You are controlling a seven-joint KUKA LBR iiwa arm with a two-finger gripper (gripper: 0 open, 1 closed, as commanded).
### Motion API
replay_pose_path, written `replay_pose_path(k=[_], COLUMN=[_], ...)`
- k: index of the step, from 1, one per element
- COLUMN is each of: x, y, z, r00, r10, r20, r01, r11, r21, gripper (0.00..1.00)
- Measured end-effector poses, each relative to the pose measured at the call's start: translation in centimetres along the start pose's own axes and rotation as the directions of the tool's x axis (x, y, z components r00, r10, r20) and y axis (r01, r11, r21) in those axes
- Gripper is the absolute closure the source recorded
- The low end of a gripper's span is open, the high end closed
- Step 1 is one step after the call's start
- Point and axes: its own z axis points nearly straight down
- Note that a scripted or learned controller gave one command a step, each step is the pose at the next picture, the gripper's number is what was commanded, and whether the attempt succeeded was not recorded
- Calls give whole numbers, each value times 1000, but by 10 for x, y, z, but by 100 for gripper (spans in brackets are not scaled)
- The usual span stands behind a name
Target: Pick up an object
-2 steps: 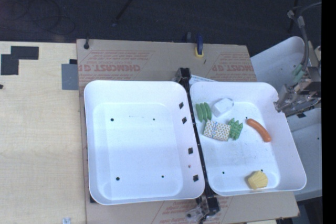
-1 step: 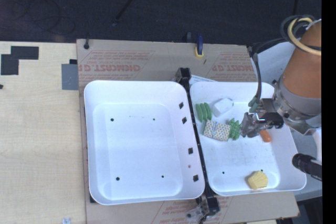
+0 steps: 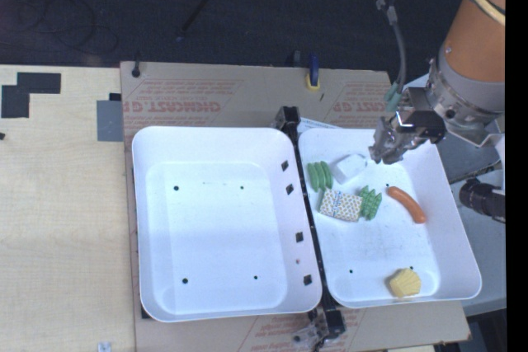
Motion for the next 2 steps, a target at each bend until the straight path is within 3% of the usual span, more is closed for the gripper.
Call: replay_pose_path(k=[1, 2], x=[-57, -176], y=[-7, -33], z=[73, 163], r00=[1000, 1000], r10=[10, 17], r20=[1, 1], r01=[-10, -17], r11=[1000, 1000], r21=[16, 20], gripper=[100, 100])
